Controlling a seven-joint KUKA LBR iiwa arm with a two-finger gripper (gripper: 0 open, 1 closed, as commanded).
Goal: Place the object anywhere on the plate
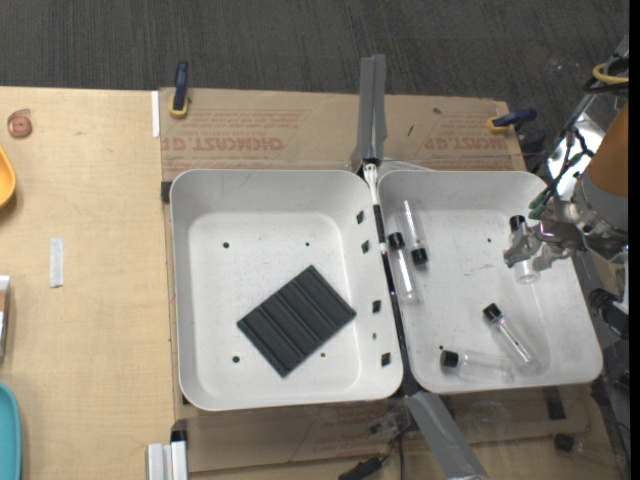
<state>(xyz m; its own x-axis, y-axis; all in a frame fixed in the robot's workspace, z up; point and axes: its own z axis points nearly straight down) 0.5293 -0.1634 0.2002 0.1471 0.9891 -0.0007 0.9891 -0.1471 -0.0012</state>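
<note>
Left bin [190, 268] holds plate [297, 320] mid-floor, edges clear.

Dark grey carpet [250, 23] lies beyond the light wooden bench [80, 218].

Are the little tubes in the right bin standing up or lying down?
Lying down. The black-capped tubes rest flat on the floor of the right bin, pointing different ways.
</note>
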